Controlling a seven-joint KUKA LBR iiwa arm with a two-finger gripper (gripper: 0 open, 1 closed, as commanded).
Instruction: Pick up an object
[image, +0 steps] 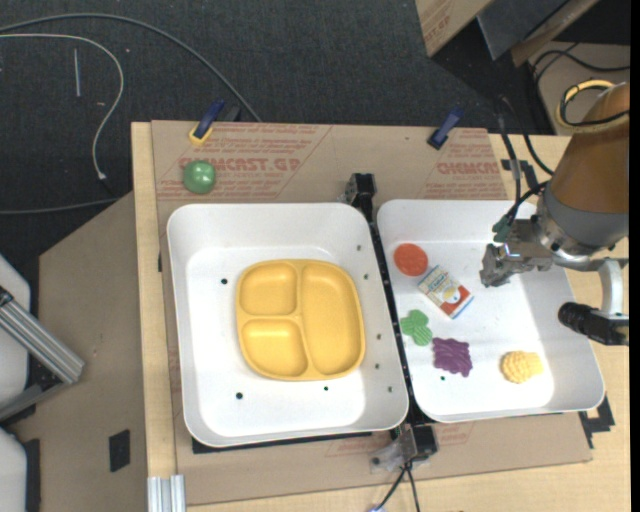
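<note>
The right bin (560, 390) holds several small items: an orange-red round piece (410, 259), a small white carton with red and blue print (444, 291), a green leafy piece (416, 327), a purple grape cluster (452, 356) and a yellow corn piece (520, 366). My gripper (497, 268) hangs over the right bin's upper middle, just right of the carton and apart from it. Its dark fingers point down toward the bin floor, and I see nothing between them.
The left bin (200, 390) holds a yellow three-compartment plate (300, 318). A green ball (200, 177) lies on the cardboard behind the left bin. Two blue clamps (208, 122) grip the board's far edge. The arm's grey body and orange band fill the right side.
</note>
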